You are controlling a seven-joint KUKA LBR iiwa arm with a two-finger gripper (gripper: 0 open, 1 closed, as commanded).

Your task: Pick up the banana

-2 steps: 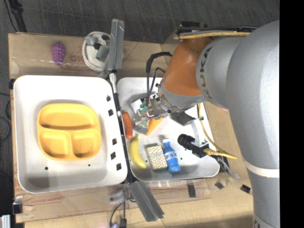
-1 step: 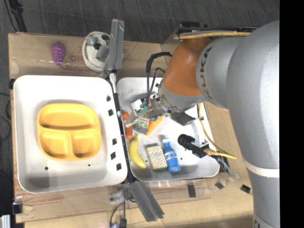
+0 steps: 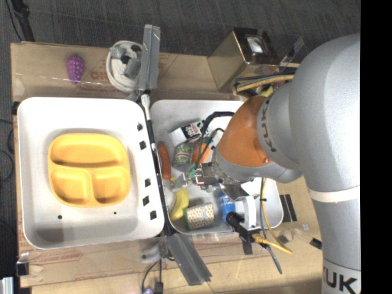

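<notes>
The banana (image 3: 178, 204) lies in the right bin (image 3: 160, 112), near that bin's lower left corner, close against the wall that divides the two bins; it is short, yellow and slightly curved, with its length running roughly along that wall. Just beside it on the right rests a small can with a speckled gold label (image 3: 201, 214), lying on its side. Above the banana, along the same wall, lies an orange carrot-shaped piece (image 3: 164, 160), and to the right of that a greenish tin (image 3: 183, 154) on its side. Higher still sits a small white packet with dark print (image 3: 191, 129). A blue object (image 3: 228, 206) shows to the right of the gold can, partly under the arm. The gripper (image 3: 201, 175) is down over the middle of the right bin, above and to the right of the banana and apart from it; whether it is released or clenched cannot be made out, since the wrist and cables crowd the spot. The arm's orange band (image 3: 245, 141) sits just behind it, and the grey arm (image 3: 324, 139) comes in from the right. The left bin (image 3: 30, 121) holds a yellow divided tray (image 3: 90, 168) with three compartments. On the bench beyond the left bin lie a purple bunch of grapes (image 3: 75, 68) and a white coil of cord (image 3: 124, 64).
</notes>
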